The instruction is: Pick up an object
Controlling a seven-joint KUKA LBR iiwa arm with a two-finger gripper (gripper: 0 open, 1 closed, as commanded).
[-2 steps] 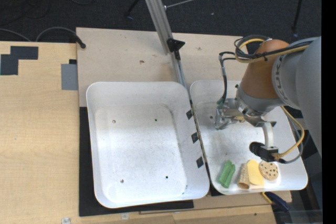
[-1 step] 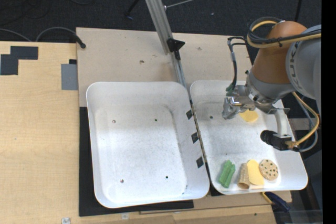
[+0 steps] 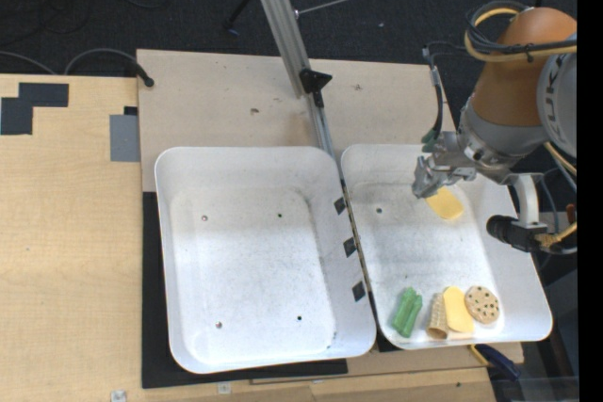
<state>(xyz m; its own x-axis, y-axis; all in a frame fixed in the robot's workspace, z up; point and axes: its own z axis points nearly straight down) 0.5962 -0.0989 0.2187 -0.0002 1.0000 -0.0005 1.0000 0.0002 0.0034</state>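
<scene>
My gripper hangs over the upper middle of the right bin. A yellow block shows right under its tip, partly covered by it; whether the block is gripped or lies on the bin floor cannot be told. Along the bin's front edge lie a green ridged piece, a tan cone-shaped piece, a pale yellow wedge and a round brown spotted cookie.
The left bin sits beside the right one, with black clips along the shared rims. A slanted aluminium bar rises from the back of the bench. The arm's grey and orange body looms over the right bin's far right corner.
</scene>
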